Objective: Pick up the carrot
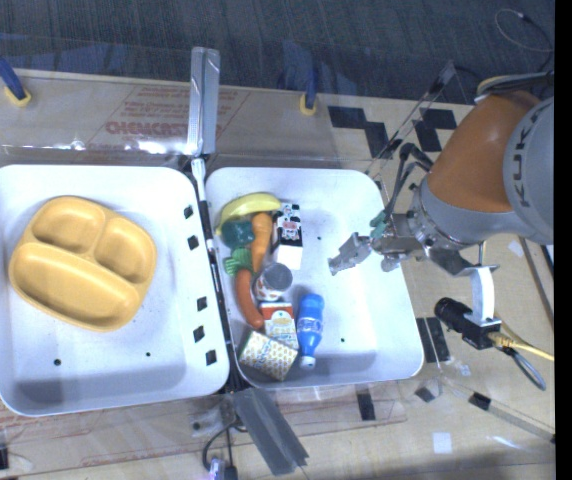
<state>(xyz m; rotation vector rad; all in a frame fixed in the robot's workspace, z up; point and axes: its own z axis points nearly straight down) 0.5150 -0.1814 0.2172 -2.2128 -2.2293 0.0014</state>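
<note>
Bench (86, 118) carries two shallow white bins side by side.

Left bin (6, 368): one large yellow tray-like piece (81, 260) with rounded lobes, lying toward the 10 o'clock part of the bin floor.

Right bin (386, 353): clutter packed along its 9 o'clock wall. The carrot (261, 238) lies orange and tilted, near the 11 o'clock part of this bin, its upper end just below the banana (249, 206) and beside a small black-and-white carton (289, 226) at its 3 o'clock. A teal piece (236, 233) sits at the carrot's 9 o'clock, a green piece (237, 263) just below that. A tin can (274, 280) touches the carrot's lower end. A second orange, carrot-like piece (247, 300) lies at the can's 8 o'clock. Toward 6 o'clock: blue bottle (309, 326) with white cap, patterned box (268, 354), small orange-labelled pack (278, 318).

Arm (486, 168) enters from 3 o'clock. The claw (349, 255) hangs over the bare floor of the right bin, at 3 o'clock from the carrot and well apart from it. Nothing is seen between its fingers; how far they are parted cannot be told.
</note>
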